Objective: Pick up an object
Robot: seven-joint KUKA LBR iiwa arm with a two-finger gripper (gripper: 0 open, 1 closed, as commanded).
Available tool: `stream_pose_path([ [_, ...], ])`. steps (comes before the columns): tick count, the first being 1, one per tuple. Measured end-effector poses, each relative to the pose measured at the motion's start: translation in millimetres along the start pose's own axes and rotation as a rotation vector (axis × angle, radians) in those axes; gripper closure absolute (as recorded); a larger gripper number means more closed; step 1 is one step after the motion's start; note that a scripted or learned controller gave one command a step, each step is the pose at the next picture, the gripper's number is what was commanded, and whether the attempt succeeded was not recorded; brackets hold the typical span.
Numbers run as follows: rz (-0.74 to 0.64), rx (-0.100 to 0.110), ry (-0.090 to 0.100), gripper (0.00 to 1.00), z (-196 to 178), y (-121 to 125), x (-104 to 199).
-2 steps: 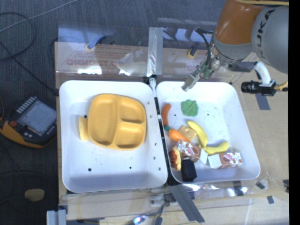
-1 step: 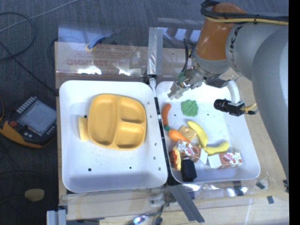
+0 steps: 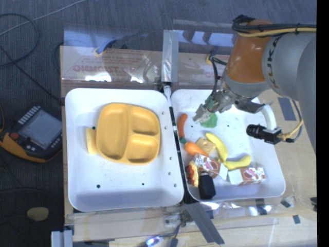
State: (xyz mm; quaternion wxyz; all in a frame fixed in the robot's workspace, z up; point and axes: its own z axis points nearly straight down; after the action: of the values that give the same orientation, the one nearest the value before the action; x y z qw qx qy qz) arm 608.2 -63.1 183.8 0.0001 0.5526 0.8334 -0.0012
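I see the arm (image 3: 272, 50) reaching over the right bin (image 3: 277, 181), which I take as my landmark. To that bin's left, touching it, sits the left bin (image 3: 77, 189), holding a yellow divided tray (image 3: 128, 133). Inside the right bin, near its upper middle, the pincer (image 3: 204, 112) hangs low just beside a small green object (image 3: 209, 120); I cannot tell whether its fingers are apart or together, or whether they touch the green piece. Lower in the right bin lie a banana (image 3: 222, 151), a carrot (image 3: 194, 148), a red-and-white carton (image 3: 247, 175) and a black item (image 3: 206, 186).
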Motion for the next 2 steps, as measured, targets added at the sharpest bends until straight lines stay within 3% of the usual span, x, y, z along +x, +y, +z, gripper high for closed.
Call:
stream_pose_path([
  [1, 0.254, 0.001, 0.000, 1.00, -15.7, 71.0, 14.1],
  [2, 0.340, 0.002, 0.001, 1.00, 1.0, 50.6, -33.5],
])
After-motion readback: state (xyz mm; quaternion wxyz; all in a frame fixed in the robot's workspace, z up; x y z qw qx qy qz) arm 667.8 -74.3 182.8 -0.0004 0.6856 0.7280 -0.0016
